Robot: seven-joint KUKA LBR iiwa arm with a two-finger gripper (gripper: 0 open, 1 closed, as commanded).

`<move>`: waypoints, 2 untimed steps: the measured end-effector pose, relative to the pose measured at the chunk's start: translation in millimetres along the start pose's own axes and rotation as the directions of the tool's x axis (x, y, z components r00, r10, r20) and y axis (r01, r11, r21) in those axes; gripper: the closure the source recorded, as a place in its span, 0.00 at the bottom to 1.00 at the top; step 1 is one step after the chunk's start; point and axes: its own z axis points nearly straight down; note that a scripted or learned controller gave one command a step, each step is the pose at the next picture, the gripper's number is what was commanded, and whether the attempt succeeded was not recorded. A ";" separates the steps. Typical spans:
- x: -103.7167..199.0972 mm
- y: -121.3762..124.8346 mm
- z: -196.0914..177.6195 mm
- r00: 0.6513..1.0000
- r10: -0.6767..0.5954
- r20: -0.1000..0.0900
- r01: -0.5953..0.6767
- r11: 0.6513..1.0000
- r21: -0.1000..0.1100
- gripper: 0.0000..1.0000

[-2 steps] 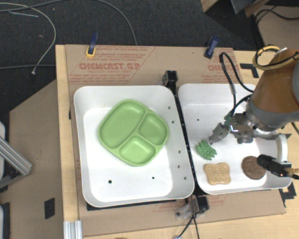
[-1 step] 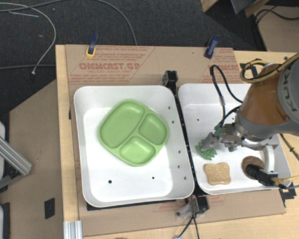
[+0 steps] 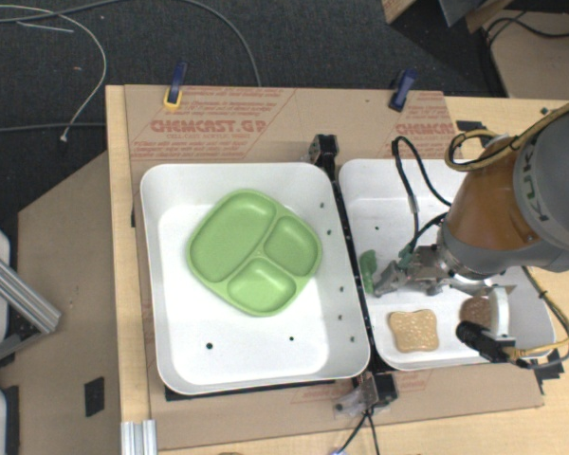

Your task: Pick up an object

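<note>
Camera view from above a cardboard-topped bench [image 3: 266, 112] with red printing, on which two shallow white bins sit side by side. Two blue clamps [image 3: 176, 83] grip the bench's far edge. On the left, the left bin [image 3: 171, 330] holds a light green divided plate [image 3: 254, 251] with three compartments, lying flat and turned at an angle near the bin's middle. A black clip [image 3: 323, 148] sits at the far end of the seam between the bins. On the right, the right bin [image 3: 365, 188] holds a small dark green object [image 3: 368, 265] close to its left wall, and a tan, speckled slice of toast [image 3: 412, 330] lying flat near the bin's near edge. The grey arm [image 3: 536, 207] with its orange band reaches in from the right, with black cables looping over it. Its gripper [image 3: 389, 278] hangs low over the bin, just beside the green object and just beyond the toast. Whether it touches either one cannot be told, nor whether its fingers are apart or together.
</note>
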 end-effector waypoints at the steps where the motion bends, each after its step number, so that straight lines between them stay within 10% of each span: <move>1: 0.3 1.2 -12.7 1.000 0.000 0.000 0.000 1.000 -0.005 1.00; 2: 4.1 9.3 -74.0 1.000 -0.003 0.003 0.003 1.000 -0.011 1.00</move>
